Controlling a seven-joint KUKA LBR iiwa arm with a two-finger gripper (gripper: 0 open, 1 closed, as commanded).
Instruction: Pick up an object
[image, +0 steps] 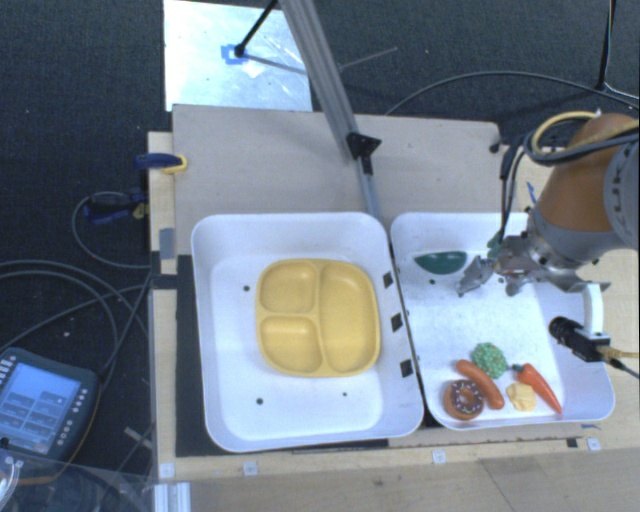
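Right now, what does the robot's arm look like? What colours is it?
The arm is round and grey, with a big orange band above the wrist. Dark and yellow cables loop beside the band. At the end is a small, silvery metal gripper.

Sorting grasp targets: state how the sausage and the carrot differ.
The sausage is reddish with rounded ends; the carrot is orange, tapered, with a green top. The sausage lies beside the donut; the carrot lies beside the yellow piece. Both are long and slant alike in one bin.
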